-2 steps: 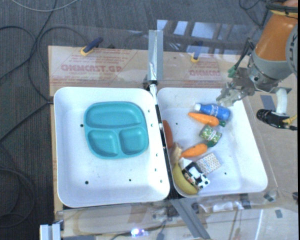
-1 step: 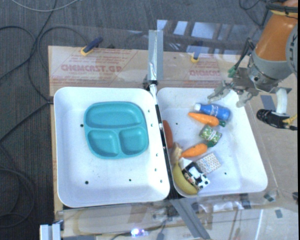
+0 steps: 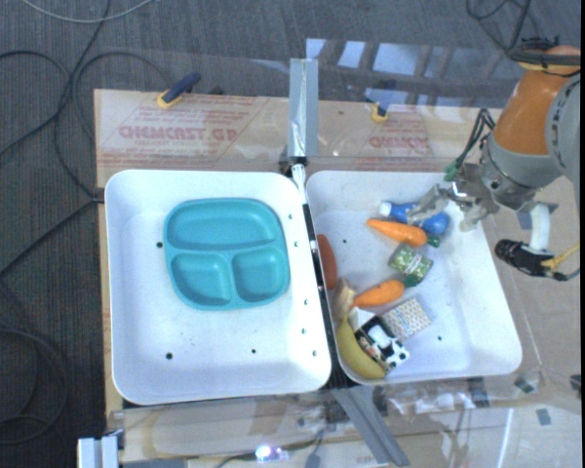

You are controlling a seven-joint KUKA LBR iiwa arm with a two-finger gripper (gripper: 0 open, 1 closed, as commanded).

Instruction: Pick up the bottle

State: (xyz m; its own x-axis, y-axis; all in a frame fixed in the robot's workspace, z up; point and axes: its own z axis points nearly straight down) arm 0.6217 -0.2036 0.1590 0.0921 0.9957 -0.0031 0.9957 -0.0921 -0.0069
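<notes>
The bottle (image 3: 417, 218), blue with a white neck, is lying just left of my tool (image 3: 460, 201), its label too small to read. An orange carrot (image 3: 396, 230) is touching it below. My tool is hovering beside it; its opening I cannot tell. Faint red lettering on the tabletop (image 3: 175, 133) is reading "CHEMCAST".

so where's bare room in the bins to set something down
Left bin: bare floor all around the teal tray, widest below it. Right bin: free in the lower right corner; crowded from the bottle and carrots down to the banana.
</notes>
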